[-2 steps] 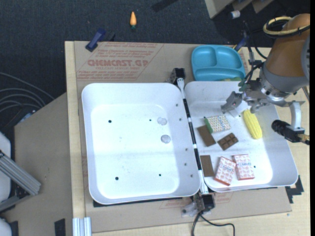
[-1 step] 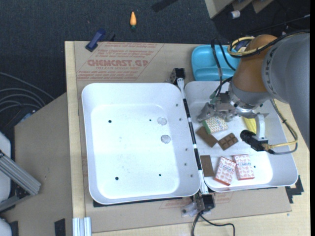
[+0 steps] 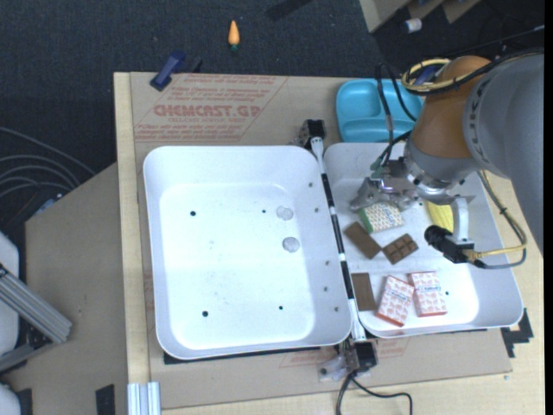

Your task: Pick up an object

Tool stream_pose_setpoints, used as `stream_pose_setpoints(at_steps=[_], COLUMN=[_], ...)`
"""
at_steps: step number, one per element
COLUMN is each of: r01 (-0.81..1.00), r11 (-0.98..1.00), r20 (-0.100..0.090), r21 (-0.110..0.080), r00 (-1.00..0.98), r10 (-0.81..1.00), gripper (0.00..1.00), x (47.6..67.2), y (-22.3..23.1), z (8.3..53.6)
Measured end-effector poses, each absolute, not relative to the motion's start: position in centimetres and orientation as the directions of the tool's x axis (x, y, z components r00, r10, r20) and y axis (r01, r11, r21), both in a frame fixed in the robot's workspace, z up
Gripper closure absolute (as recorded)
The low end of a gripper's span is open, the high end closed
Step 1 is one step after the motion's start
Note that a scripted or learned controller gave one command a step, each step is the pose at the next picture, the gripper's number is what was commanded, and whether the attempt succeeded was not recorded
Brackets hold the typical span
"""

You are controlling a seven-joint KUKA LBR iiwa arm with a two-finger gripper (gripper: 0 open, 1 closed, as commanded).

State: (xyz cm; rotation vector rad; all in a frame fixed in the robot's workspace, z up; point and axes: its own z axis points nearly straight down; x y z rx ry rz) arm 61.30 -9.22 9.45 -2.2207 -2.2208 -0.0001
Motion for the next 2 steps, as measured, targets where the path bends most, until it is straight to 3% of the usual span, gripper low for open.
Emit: stream_pose_setpoints(at_steps=[1, 2], r01=[1.0, 1.0], r11=[0.001, 0.0], r20=[0.001, 0.001], r21=[0.001, -0.004], r00=[-0.001, 0.0], r10=[1.0, 1.0], gripper=[1.0, 1.0], x=[61.4, 50.4], y=[-0.7, 0.2], z=[22.6, 25.9])
